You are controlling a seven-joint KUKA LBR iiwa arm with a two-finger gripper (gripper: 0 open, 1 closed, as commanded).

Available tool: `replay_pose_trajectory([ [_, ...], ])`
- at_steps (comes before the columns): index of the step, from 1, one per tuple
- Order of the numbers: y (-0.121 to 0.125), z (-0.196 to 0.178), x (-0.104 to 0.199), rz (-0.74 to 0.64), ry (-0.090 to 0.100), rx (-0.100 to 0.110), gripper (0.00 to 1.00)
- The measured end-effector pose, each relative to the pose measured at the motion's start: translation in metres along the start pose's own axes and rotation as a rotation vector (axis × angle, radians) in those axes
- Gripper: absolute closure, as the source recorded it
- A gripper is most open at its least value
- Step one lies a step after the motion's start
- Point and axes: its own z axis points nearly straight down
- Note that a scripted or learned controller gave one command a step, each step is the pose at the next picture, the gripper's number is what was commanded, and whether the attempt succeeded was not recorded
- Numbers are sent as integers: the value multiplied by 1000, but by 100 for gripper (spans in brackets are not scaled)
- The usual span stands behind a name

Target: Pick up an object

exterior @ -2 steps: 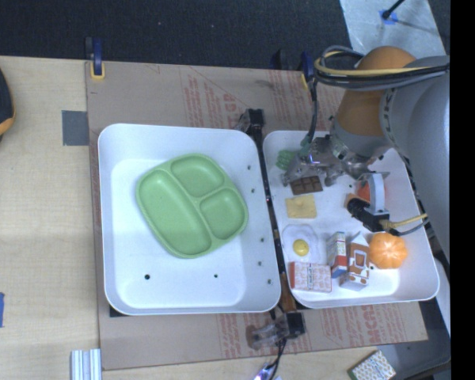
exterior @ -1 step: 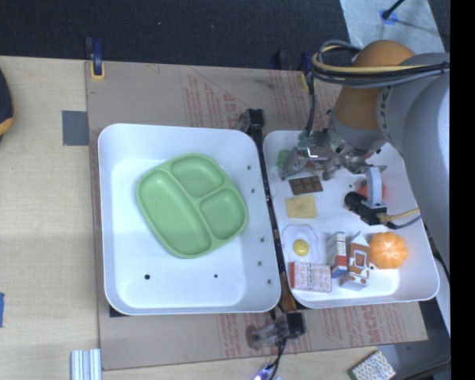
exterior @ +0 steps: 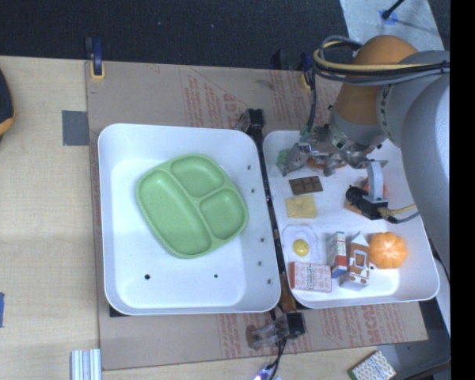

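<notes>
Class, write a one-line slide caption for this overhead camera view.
Grey arm's gripper hovers over right white bin of toy food; green divided plate in left white bin.

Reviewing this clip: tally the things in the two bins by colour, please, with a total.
Green: 2, the divided plate and a small dark green piece
Brown: 1, chocolate-like square
Yellow: 1, pale slice
White and yellow: 1, fried egg
Orange: 1, orange fruit
Red and white: 2, flat packet, small cartons
Total: 8
</notes>
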Motion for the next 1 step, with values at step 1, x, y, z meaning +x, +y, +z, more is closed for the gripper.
replay_pose_trajectory([
  [1,-35,1,5,5,0,6,0],
])
